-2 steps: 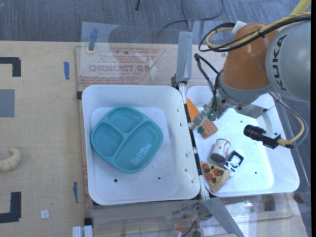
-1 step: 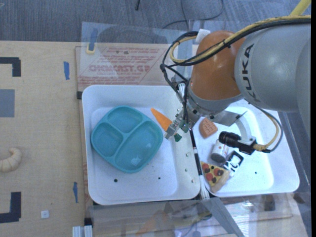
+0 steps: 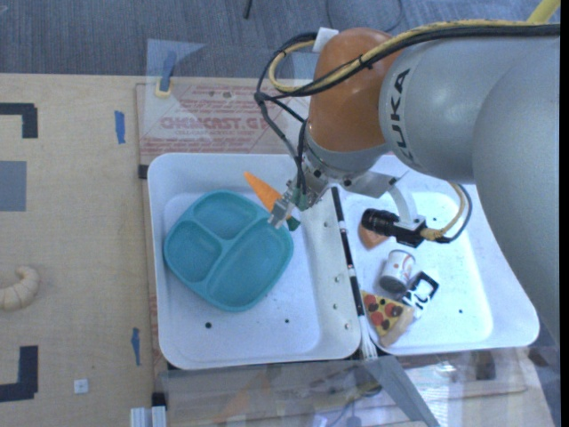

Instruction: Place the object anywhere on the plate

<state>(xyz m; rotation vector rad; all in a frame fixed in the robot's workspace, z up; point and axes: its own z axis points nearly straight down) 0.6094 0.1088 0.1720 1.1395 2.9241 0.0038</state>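
One gripper [image 3: 285,213] hangs over the teal plate's [image 3: 222,261] upper-right rim, its grip impossible to tell, with the orange carrot [image 3: 260,189] just beside it at that rim, so a release here could spill the carrot off the plate.

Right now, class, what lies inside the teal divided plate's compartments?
The plate in the left bin shows bare teal compartments. An orange carrot-like piece sits at its upper rim, not clearly inside. The gripper covers that rim corner, so anything beneath is hidden.
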